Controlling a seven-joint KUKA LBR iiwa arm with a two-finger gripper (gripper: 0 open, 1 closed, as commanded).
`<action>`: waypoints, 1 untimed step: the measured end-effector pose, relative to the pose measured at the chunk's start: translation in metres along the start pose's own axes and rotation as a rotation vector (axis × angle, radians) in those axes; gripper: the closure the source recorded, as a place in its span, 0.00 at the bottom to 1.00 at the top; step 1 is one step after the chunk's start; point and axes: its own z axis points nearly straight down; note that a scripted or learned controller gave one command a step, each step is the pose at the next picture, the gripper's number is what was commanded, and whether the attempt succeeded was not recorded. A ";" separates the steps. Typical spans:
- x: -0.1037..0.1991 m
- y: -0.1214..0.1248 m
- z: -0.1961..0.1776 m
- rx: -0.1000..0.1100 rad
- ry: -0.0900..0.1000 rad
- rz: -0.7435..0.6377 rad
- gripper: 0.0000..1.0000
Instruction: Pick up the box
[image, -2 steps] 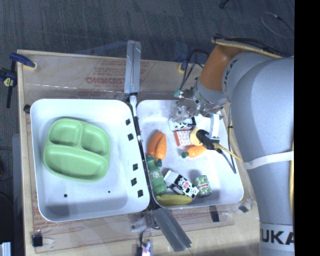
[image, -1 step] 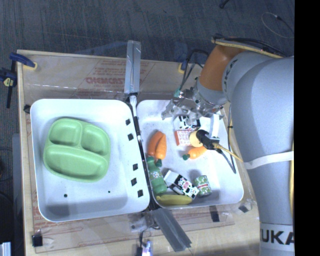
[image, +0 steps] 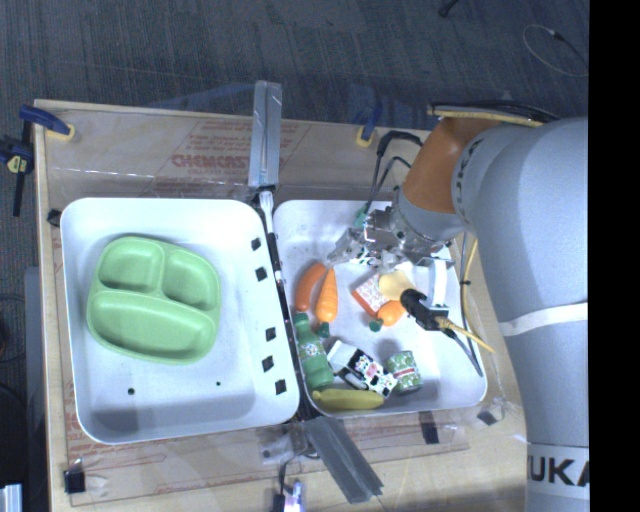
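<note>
A small red and white box lies in the middle of the right bin, tilted, with an orange piece touching its right side. A second box, black and white, lies near the bin's front edge. My gripper hangs over the back of the right bin, just behind the red and white box and a little above it. Nothing shows in its grasp.
Two carrots lie left of the red and white box. A green bottle, a banana and a green can crowd the front of the right bin. The left bin holds a green divided plate.
</note>
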 end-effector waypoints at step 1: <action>0.000 0.000 -0.010 0.002 -0.001 -0.004 1.00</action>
